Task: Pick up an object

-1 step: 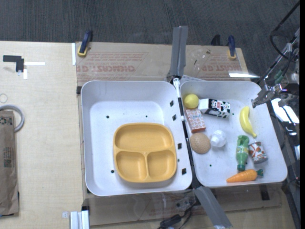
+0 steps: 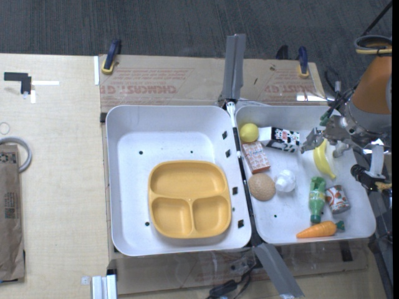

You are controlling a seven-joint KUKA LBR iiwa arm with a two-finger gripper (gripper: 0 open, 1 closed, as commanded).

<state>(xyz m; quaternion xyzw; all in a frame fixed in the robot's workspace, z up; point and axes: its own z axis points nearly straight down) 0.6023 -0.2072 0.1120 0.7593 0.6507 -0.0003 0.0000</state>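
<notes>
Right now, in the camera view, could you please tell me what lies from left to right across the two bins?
Yellow plate → lemon → brown ball → white lump → green bottle → small carton.

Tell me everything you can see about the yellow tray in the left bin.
The tray is mustard yellow, looks like smooth plastic, and is a rounded rectangle with three compartments: one wide one at the far side and two smaller ones at the near side, split by raised ridges. Nothing lies in it. It sits flat and upright on the floor of the left bin, right of centre and toward the near wall. Whether its edge touches a wall is unclear.
</notes>
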